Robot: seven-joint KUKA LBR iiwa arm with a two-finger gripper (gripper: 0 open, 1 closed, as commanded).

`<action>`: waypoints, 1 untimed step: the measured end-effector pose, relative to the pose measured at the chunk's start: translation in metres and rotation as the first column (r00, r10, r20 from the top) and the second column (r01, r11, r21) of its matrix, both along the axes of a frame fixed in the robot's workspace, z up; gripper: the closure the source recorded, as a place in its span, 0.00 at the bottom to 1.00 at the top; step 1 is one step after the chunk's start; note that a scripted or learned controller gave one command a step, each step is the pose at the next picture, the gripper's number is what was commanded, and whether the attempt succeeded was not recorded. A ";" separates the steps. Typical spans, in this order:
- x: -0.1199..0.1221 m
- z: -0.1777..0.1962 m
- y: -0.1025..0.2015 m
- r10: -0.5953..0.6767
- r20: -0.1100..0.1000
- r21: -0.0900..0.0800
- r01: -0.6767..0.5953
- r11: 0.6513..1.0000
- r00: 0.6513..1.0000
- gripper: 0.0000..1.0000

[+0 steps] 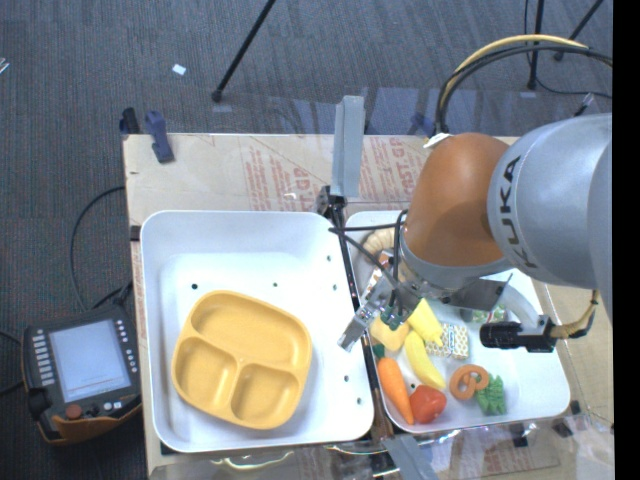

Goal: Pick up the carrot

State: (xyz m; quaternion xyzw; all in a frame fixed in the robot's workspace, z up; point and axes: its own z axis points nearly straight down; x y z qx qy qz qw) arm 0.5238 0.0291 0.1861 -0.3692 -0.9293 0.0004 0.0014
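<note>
The orange carrot [395, 389] with a green top lies in the right bin [545, 393] near its front left corner, pointing toward the front edge. My gripper [372, 320] hangs over the left rim of that bin, a little behind the carrot and apart from it. The arm's large orange and grey wrist covers the back half of the bin. A yellow toy piece [388, 334] sits right beside the gripper, just behind the carrot's green top.
Beside the carrot lie a banana [427, 360], a red pepper [429, 404], a pretzel [468, 381], a green piece [491, 396] and a checkered block [456, 341]. The left bin [165, 243] holds a yellow divided plate [242, 357]. A teach pendant [85, 368] lies at left.
</note>
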 end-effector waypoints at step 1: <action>0.031 0.000 0.054 -0.297 -0.001 -0.003 0.297 0.955 0.955 0.00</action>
